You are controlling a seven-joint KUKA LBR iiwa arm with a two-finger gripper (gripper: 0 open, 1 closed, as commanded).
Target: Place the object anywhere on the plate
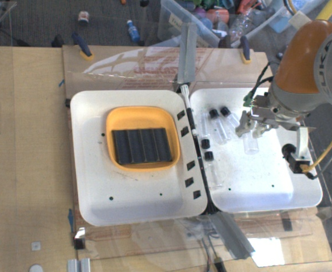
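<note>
While over right bin (279, 188), claw (251, 130) grips clear object (251, 145).

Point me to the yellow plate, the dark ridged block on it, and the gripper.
yellow plate (116, 120): camera view, its bare left rim.
dark ridged block (142, 145): camera view, its top middle.
gripper (251, 130): camera view, between its fingertips.
</note>
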